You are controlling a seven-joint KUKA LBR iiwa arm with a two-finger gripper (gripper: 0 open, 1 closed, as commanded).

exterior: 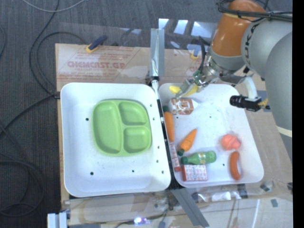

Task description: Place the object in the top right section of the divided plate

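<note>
The green divided plate (pixel 108 127) lies in the left white bin (pixel 76 175); its top right section (pixel 132 111) holds nothing. My gripper (pixel 188 89) hangs low over the far left corner of the right bin (pixel 251 141), beside a yellow item (pixel 174 88) and just above a small red-and-white box (pixel 183 106). The orange-banded wrist (pixel 235 27) is above it. I see nothing clearly held in the gripper.
The right bin also holds a carrot (pixel 188 140), a green bottle (pixel 198 157), a red packet (pixel 194 173), a sausage (pixel 234 165), a pink item (pixel 230 141) and an orange piece (pixel 169 126) along its left wall. A ridge separates the bins.
</note>
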